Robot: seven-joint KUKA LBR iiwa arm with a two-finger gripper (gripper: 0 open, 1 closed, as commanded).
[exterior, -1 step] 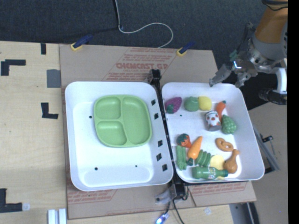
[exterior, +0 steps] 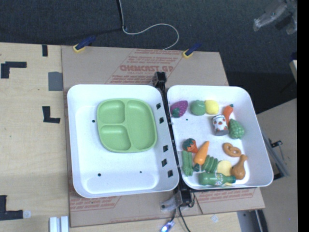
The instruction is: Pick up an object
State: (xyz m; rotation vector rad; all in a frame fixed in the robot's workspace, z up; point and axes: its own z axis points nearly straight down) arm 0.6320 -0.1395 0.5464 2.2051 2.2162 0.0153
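You are working over a pale wood worktop (exterior: 29, 129) carrying two glossy white bins. The left bin (exterior: 82, 178) is holding a smooth green divided plate (exterior: 127, 125); the right bin (exterior: 256, 144) is holding small plastic toy foods. The blurred pincer (exterior: 276, 14) is hanging at the frame's upper right, well apart from both, and you cannot tell its state. Aim for an isolated piece: the round yellow lemon (exterior: 211, 106) near the upper rim or the knobbly purple grapes (exterior: 179, 108) look easier than the crowded lower pile around the tapered carrot (exterior: 202, 152).
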